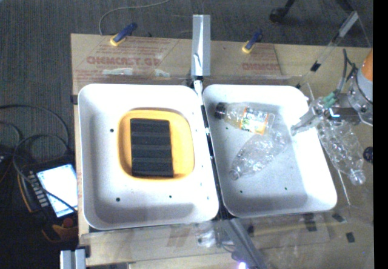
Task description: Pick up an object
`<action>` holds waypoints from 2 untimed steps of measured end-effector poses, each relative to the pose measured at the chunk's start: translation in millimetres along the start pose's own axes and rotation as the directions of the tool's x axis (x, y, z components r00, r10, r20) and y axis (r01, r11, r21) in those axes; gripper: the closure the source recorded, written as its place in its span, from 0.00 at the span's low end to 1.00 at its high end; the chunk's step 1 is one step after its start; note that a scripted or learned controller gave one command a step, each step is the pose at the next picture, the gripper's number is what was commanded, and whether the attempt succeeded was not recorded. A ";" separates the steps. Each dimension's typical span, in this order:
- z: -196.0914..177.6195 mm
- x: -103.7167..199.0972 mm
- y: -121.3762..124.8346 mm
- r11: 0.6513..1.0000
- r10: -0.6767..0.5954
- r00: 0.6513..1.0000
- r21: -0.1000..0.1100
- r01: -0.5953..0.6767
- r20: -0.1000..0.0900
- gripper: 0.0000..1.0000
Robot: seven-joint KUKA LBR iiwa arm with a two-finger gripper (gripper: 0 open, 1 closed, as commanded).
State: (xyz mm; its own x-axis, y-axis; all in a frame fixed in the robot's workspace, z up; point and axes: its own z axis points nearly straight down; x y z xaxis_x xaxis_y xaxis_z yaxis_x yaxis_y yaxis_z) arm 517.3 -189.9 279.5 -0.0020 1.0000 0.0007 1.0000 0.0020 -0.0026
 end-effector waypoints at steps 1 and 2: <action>63.2 9.6 60.6 0.987 -0.162 0.987 -0.001 0.162 0.001 0.00; 175.9 27.8 114.9 0.956 -0.294 0.956 -0.016 0.294 0.012 0.00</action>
